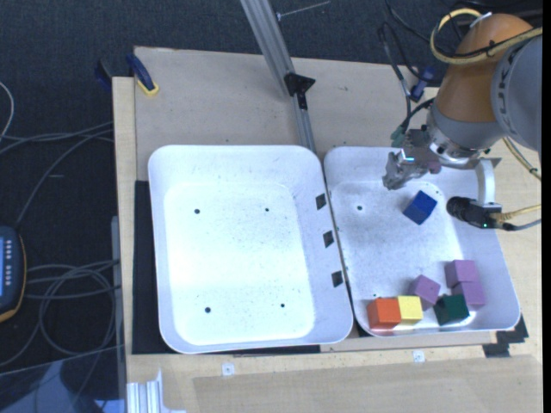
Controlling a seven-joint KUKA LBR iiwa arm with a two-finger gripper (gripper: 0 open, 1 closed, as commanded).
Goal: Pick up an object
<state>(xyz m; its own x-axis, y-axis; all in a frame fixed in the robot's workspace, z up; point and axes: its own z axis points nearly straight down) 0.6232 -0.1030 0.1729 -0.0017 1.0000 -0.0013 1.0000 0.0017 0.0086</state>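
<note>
Two bins: the left bin point(232, 248) and the right bin point(379, 256), which holds six blocks. The blue block point(421, 206) lies alone near the far end, tilted, a corner toward the camera. Just beside it, the gripper point(400, 175) hovers; finger spacing cannot be made out. Orange point(384, 311), yellow point(409, 309), green point(449, 309) and two purple blocks point(465, 280) cluster in the near corner.

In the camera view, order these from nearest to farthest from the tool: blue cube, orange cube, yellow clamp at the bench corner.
Measured from the tool:
1. Blue cube, just beside it in the right bin.
2. Orange cube, at the right bin's near edge.
3. Yellow clamp, on the bench's far left corner.
</note>
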